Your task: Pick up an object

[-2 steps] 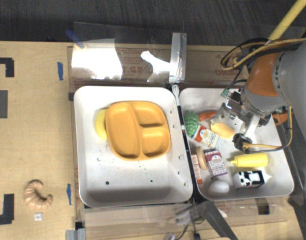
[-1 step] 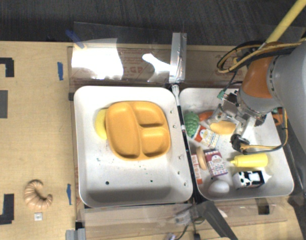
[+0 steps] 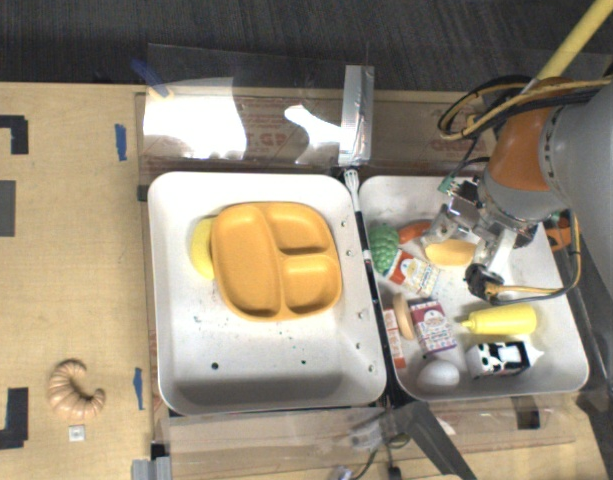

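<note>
white egg (image 3: 438, 373): near edge of right bin (image 3: 571, 363), well apart from hand.
mustard bottle (image 3: 501, 320): long axis lies across bin, just below hand.
yellow oval piece (image 3: 450, 254): likely target, directly under hand, touching or nearly so.
hand (image 3: 464, 236): low over bin's middle; open/closed – can't tell.
orange tray (image 3: 276, 258): left bin, not nearby.

Beneath the jaws the right bin (image 3: 571, 353) is crowded: yellow bottle (image 3: 501, 320), carton (image 3: 432, 326), white egg (image 3: 439, 373). Bare floor lies behind them, toward the rim.
</note>
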{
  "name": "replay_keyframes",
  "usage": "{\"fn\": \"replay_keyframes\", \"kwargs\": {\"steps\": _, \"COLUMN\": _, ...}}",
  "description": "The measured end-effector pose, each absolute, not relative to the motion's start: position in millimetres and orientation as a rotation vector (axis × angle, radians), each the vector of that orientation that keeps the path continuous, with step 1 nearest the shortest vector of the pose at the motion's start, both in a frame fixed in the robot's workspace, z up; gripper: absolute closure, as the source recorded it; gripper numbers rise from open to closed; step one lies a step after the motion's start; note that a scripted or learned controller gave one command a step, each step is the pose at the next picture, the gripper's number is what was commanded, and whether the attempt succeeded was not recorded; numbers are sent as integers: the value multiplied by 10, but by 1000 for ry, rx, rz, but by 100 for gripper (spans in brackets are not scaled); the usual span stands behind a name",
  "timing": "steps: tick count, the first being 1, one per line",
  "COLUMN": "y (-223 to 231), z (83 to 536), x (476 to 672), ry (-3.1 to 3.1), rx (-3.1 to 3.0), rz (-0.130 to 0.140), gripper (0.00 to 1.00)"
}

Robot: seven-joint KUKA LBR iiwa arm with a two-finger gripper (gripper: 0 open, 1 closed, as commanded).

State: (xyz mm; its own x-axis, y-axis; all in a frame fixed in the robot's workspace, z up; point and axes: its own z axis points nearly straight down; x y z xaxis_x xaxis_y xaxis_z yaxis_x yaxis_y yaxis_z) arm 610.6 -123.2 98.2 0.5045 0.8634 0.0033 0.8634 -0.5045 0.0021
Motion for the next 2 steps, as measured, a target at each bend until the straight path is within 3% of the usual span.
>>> {"fn": "replay_keyframes", "kwargs": {"steps": 1, "y": -517, "z": 1963, "x": 6019, "ry": 1540, "rx": 2737, "rz": 9, "gripper": 100}}
{"fn": "replay_keyframes", "kwargs": {"steps": 2, "y": -924, "z": 1067, "x": 5837, "ry": 1628, "rx": 2684, "rz": 5, "gripper": 100}}
